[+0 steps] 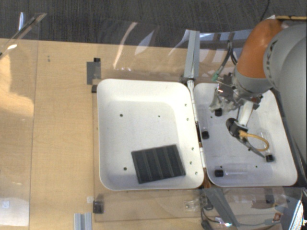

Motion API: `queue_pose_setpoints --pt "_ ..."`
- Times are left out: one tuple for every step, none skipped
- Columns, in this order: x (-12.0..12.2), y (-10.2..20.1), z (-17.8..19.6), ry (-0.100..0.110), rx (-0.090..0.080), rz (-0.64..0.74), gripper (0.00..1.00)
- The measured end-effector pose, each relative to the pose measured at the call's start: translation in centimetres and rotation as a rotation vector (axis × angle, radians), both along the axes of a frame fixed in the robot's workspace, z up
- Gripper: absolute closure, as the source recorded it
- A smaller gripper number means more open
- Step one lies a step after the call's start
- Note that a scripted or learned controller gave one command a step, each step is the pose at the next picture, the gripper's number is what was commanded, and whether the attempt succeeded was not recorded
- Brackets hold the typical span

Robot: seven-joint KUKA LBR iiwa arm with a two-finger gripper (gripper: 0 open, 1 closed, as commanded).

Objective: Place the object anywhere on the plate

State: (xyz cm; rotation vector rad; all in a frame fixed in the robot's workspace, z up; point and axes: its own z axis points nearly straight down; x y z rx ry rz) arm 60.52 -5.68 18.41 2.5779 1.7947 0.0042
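We find hand (222, 100) low over back-left part of smooth white right bin (284, 175), grip unreadable; grey arm (288, 47), orange band above wrist, slants in from right. Flat in left bin (111, 128), front-right part: dark ribbed rectangular slab (158, 163), well apart from hand.

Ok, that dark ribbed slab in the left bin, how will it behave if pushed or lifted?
The dark ribbed slab lies flat with straight edges, so probably stiff, and should slide, not roll. Lying low on the left bin floor, it may be hard to pinch.
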Motion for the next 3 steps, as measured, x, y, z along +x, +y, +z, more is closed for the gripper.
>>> queue_pose_setpoints --pt "2.7 9.0 0.2 0.000 0.001 0.029 1.00" --pt "6.4 15.4 0.0 0.001 0.000 -0.173 1.00" --pt "6.4 22.3 -0.4 -0.002 0.001 -0.068 1.00"
